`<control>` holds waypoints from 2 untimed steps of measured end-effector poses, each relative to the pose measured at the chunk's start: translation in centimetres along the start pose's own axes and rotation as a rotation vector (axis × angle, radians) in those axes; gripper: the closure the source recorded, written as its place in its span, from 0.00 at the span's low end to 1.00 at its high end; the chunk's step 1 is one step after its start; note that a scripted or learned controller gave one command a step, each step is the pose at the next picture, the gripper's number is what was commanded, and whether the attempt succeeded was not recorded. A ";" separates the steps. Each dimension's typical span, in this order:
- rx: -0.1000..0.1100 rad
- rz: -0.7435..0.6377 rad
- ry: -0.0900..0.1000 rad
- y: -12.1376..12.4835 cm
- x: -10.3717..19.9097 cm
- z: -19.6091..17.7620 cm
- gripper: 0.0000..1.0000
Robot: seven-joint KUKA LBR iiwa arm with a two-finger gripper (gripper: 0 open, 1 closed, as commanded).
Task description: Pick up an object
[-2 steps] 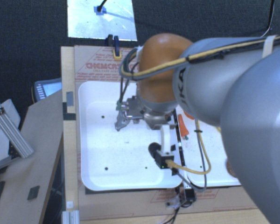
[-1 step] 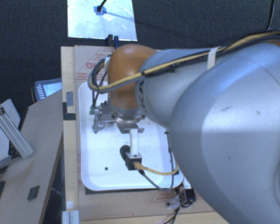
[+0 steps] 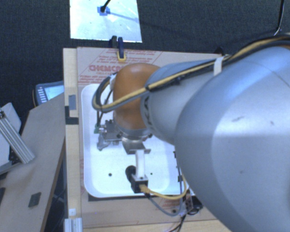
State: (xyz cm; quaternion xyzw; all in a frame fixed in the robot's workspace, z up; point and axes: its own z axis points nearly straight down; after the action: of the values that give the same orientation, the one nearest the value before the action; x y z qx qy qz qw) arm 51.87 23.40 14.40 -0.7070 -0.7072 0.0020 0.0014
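You would have found the grey arm [image 3: 232, 129] reaching in from the right and bent steeply down over the left white bin [image 3: 88, 180], its orange band [image 3: 130, 98] above the middle of that bin. The gripper [image 3: 104, 137] sat low, just under the band, over the left-centre of the bin floor. This posture suited a straight downward approach, which keeps the tool off the bin walls. Whether the gripper was spread, pressed together or pinching anything could not be told, because the wrist covered its working end.

You could not have located the object to be picked. Two dark specks [image 3: 110, 174] lay on the near part of the bin floor, well apart, and were too small to identify. The arm hid the far and right parts of the bin, so any object there was out of sight. Judge the task as not yet completed.

Note the edges. The left rim of the bin ran close beside the gripper, leaving little room on that side. The near part of the floor was open and offered the most room for moving. The bin rested on a cardboard sheet [image 3: 135, 62] with red print, held at its far edge by a black and yellow clamp [image 3: 119, 48]. That kept the bin fixed on the bench [image 3: 43, 144] during contact
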 end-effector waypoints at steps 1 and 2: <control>-0.005 0.004 0.002 0.3 0.0 -1.2 1.00; -0.014 -0.001 0.003 7.8 -0.4 -4.7 1.00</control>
State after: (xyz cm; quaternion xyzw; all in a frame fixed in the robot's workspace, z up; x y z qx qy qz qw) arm 59.71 23.00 19.11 -0.7068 -0.7074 -0.0039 -0.0026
